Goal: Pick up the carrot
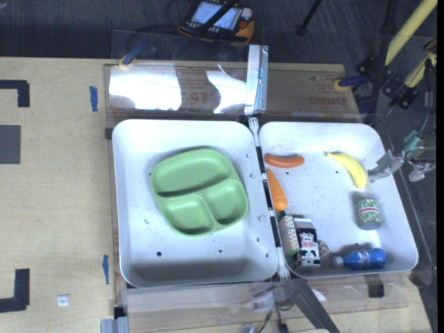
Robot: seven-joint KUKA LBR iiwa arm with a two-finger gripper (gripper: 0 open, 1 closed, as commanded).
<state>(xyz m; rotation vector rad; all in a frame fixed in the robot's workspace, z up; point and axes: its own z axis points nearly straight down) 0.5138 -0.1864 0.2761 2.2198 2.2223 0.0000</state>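
The carrot (277,191), orange and tapered, lies lengthwise along the left wall of the right bin (397,207), just below a reddish sausage (284,161). My gripper (398,165) hangs over the right rim of that bin, level with the banana (350,168) and far to the right of the carrot. Nothing shows between it and the carrot except bare bin floor and the banana.
The right bin also holds a small green-labelled can (369,212), a blue bottle (361,259), a printed carton (306,241) and a dark green item (288,229) near the front. A green divided plate (200,190) sits in the left bin (132,186).
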